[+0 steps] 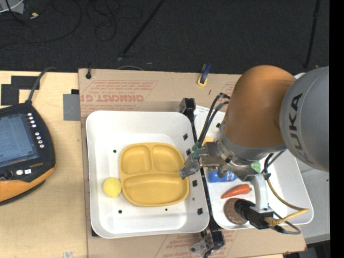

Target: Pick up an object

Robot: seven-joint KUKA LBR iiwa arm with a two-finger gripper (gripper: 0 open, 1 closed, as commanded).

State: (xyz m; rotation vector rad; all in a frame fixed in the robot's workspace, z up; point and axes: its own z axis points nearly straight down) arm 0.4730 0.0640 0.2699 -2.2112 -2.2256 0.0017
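Note:
A yellow divided plate (151, 174) lies in the left bin (102, 128), with a small yellow ball (112, 187) touching its left edge. My gripper (190, 167) hangs low at the plate's right rim, beside the divider between the two bins. The arm's orange band and grey wrist (258, 117) cover much of the right bin (301, 198). Below the wrist, the right bin holds a blue object (217, 176), an orange carrot-shaped piece (236, 190) and a brown round object (233, 210). A bit of green (256, 167) peeks out beside the wrist.
A teach pendant (21, 149) lies on the bench at the far left. Black clamps sit along the divider (201, 192) between the bins. A cable with a yellow tip (293, 216) trails over the right bin's front.

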